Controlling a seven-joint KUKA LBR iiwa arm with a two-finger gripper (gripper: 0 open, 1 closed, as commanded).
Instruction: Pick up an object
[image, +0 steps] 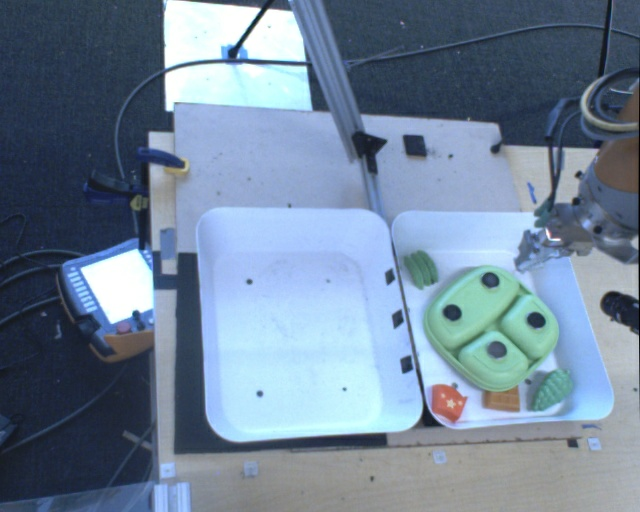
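The right bin (585, 300) holds several objects. A large light-green lobed toy with dark dots (491, 325) lies in its middle. A small ridged green piece (421, 268) sits at the bin's upper left. Along the near edge lie a red piece with a yellow star (447, 402), an orange block (502, 400) and a green leafy piece (551, 388). My gripper (535, 247) hangs over the bin's far right corner, above and right of the lobed toy, with nothing between its fingers.
The left bin (230, 300) sits beside the right one, with black clips along their shared wall. A slanted metal pole (340, 90) rises behind the bins. A teach pendant (108, 298) and cables lie off the bench to the left.
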